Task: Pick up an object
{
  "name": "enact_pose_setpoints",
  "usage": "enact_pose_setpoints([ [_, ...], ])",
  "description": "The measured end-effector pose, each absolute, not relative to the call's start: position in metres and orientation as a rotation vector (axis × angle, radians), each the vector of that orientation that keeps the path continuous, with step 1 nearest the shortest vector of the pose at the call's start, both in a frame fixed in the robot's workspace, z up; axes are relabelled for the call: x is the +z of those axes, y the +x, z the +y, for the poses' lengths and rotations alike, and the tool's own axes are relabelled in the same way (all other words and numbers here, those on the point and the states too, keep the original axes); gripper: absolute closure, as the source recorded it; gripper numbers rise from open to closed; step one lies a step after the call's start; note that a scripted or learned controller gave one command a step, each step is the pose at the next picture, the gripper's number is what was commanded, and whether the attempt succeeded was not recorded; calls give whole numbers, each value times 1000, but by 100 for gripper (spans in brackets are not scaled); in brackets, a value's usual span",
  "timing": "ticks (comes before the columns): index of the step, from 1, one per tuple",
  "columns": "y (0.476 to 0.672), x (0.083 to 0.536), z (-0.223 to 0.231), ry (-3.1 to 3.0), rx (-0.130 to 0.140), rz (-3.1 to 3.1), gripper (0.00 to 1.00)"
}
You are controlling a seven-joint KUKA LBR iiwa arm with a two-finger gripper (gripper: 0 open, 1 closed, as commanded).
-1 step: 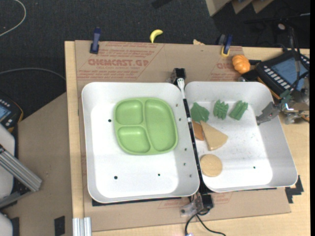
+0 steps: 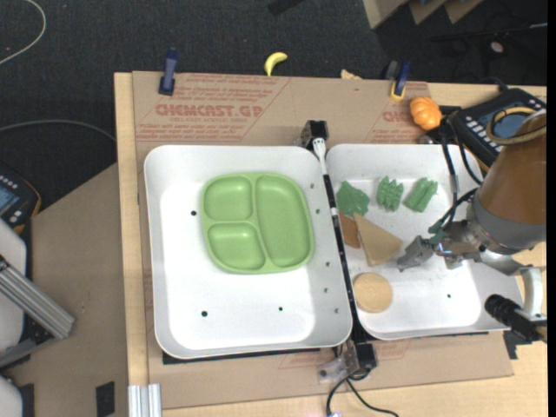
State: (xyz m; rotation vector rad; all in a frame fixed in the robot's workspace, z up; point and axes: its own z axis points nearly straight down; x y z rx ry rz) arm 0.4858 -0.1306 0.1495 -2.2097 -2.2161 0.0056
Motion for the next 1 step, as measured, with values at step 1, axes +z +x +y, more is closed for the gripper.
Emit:
enact_pose_setpoints([
  [1,480,83,-90,-2221,-4,-2222,0],
])
